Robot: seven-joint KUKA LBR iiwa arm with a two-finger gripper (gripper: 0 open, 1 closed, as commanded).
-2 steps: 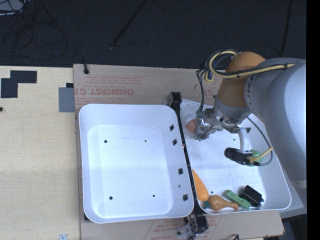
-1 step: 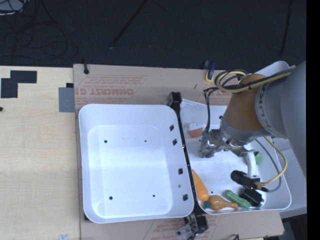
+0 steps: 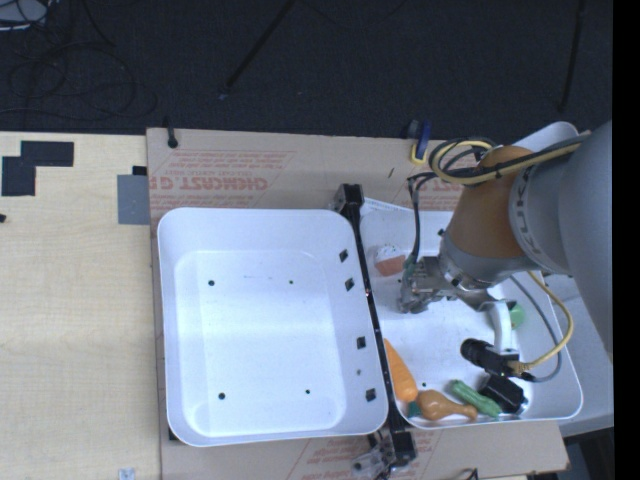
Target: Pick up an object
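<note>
End effector (image 3: 415, 293) fingertips and right bin (image 3: 560, 408) half behind arm (image 3: 540, 208)

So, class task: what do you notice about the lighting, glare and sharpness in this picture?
In the camera view, light is even and bright on the bench; the left bin is washed out to near-pure white on its floor, with soft shadow along its walls. The background above the bench is dark. The arm looks soft and blurred near the right, and the small items in the right bin are coarse-grained.

Two bins sit side by side: left bin (image 3: 260, 323) mid-frame, right bin (image 3: 560, 403) holding toys (image 3: 440, 403) at its lower edge.
</note>
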